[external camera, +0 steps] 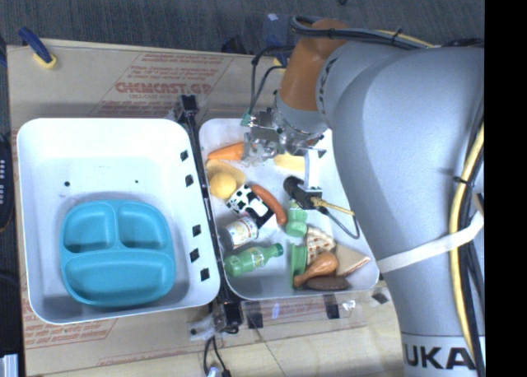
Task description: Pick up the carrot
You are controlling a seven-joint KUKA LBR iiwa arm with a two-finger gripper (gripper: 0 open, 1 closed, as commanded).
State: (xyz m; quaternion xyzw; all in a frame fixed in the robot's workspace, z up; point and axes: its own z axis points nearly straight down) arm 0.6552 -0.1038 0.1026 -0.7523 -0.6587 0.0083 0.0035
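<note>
At the upper middle of the frame the gripper [262, 146] hangs just right of the carrot [226, 153] in the right bin [346, 285], its finger spread impossible to tell.

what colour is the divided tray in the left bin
Light blue. The divided tray shows in the camera view, lying in the left bin.

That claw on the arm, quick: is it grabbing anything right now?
Gripper: cannot be told; it sits right beside the carrot in the right bin.
</note>
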